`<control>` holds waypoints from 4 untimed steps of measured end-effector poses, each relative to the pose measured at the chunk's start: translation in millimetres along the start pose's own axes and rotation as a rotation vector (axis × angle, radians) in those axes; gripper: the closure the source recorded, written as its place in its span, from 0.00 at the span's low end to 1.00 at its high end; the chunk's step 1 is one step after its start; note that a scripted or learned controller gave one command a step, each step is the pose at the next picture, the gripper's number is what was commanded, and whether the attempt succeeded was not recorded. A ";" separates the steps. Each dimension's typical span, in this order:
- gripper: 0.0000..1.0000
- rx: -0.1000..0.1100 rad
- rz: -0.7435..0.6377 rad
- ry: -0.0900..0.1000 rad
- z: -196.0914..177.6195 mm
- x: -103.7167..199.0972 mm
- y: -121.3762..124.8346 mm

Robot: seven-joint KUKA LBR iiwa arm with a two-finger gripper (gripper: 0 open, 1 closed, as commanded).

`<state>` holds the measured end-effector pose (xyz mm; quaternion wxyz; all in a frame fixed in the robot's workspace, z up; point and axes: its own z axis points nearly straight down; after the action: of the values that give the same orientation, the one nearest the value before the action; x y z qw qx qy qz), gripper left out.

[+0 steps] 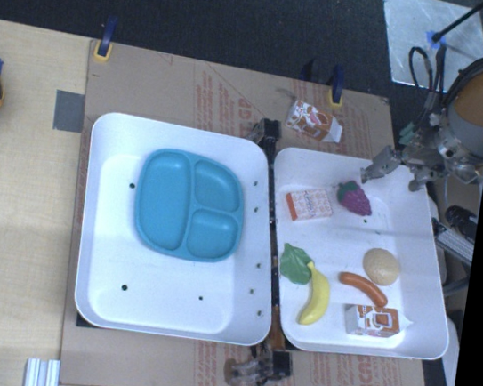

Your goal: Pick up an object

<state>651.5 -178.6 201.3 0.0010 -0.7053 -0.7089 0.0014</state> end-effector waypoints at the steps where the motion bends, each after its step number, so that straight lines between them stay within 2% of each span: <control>1: 0.00 0.003 0.000 0.000 100.0 -9.7 4.1; 2: 0.00 0.002 -0.002 0.000 109.2 19.2 5.1; 3: 0.00 -0.002 0.003 0.000 108.9 -20.4 4.9; 4: 0.00 0.001 -0.001 0.001 109.3 19.7 5.1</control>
<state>656.2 -159.0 92.0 0.0018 -0.7050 -0.7092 0.0016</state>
